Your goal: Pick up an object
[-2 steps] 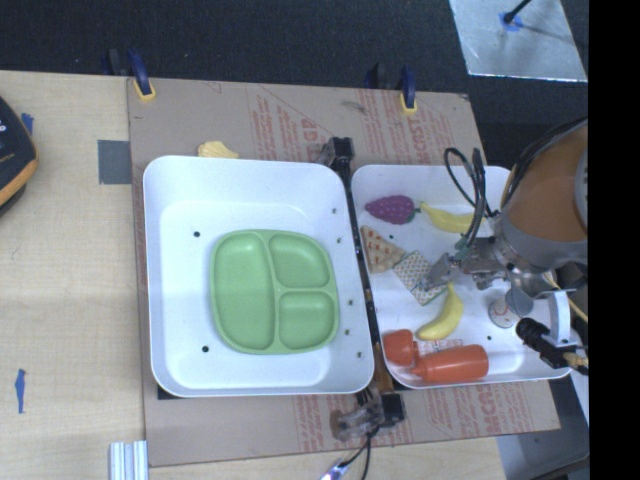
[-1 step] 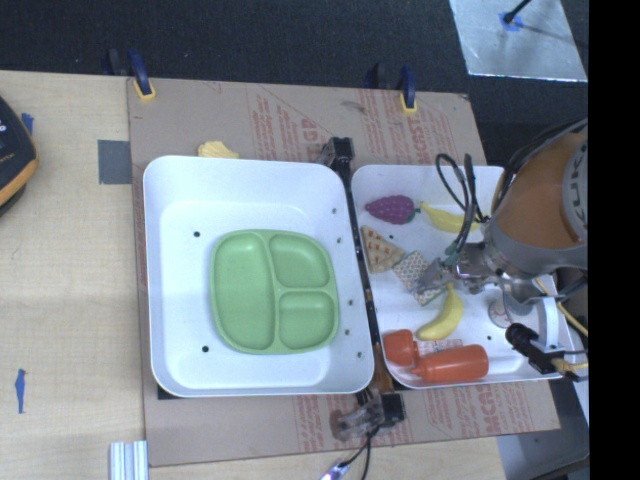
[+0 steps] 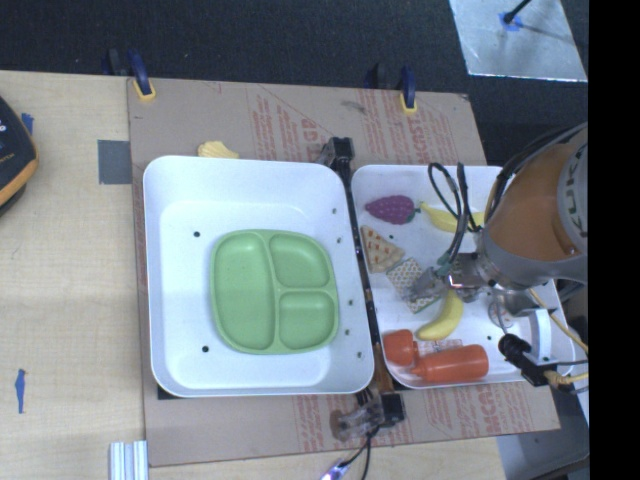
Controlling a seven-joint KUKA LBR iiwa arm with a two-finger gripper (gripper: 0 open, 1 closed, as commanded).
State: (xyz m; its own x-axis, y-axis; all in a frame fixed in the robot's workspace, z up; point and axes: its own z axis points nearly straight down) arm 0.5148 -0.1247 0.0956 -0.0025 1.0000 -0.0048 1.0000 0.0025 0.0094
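Grey arm [image 3: 530, 223] bent low over rt bin [image 3: 375, 183], nr banana [image 3: 443, 318].

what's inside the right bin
In the right bin: a purple grape bunch, waffle piece, two bananas, and orange-red carrot pieces. The arm covers the bin's right part.

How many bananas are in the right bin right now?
2. One banana lies near the bin's middle, just below the tool. The other banana sits toward the far edge, beside the purple grapes, partly behind cables. The arm may hide more.
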